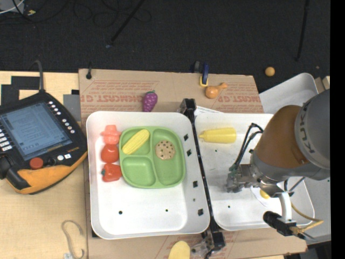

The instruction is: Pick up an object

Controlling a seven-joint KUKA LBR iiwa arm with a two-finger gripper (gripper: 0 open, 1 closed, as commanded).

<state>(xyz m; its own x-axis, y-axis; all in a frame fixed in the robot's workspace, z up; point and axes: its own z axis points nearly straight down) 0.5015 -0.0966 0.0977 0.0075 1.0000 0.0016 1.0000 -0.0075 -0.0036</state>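
Two white bins sit side by side, and I take the black divider [195, 166] between them as my mark. My gripper [237, 179] is down in the right bin [237, 220], a short way right of the divider, over bare white floor with open room toward the near rim. Whether my fingers are spread or pressed together I cannot tell — the wrist hides them. Nearest object to me is a yellow corn-like piece [218, 135], smooth and long, lying crosswise near the far end of the divider, apart from my gripper. Left of the divider, the left bin [140, 220] holds a glossy green tray [153, 174] with a ridged yellow corn cob [135, 141] and a speckled cookie [165, 150] — red plastic pieces [110, 153] crowd its far-left edge
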